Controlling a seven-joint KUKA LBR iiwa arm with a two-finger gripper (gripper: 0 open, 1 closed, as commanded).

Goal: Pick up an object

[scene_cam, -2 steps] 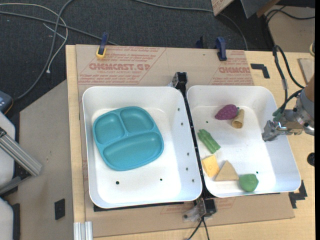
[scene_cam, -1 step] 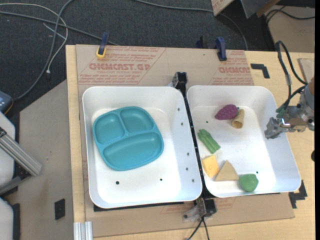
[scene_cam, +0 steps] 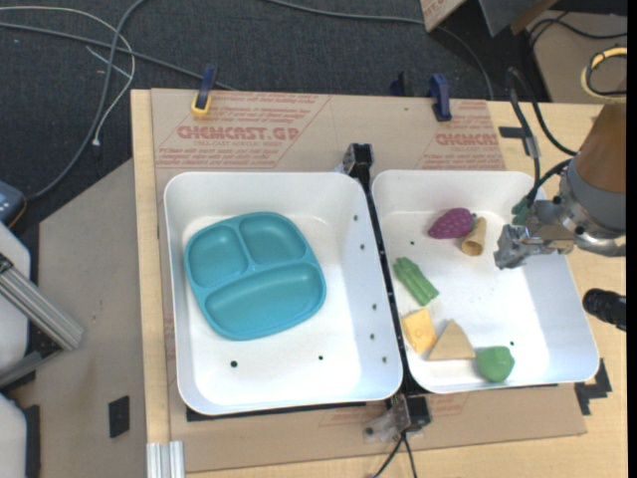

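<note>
while the hand [scene_cam: 510, 250], grip state unclear, hovers in the right bin [scene_cam: 557, 297], purple grapes [scene_cam: 451, 223] and cone [scene_cam: 474, 236] lie beside it.

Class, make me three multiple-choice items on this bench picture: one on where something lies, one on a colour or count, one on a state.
1. Where does the divided plate lie?
A. left bin
B. right bin
C. on the cardboard

2. What colour is the plate?
A. red
B. teal
C. yellow

3. How does the gripper stand to the toy food?
A. gripping the purple grapes
B. gripping the green ball
C. above the right bin, touching no food

Answers: 1 A, it sits on the left bin floor. 2 B, it is plainly teal. 3 C, it hangs over the right bin, apart from the grapes and ball.
</note>
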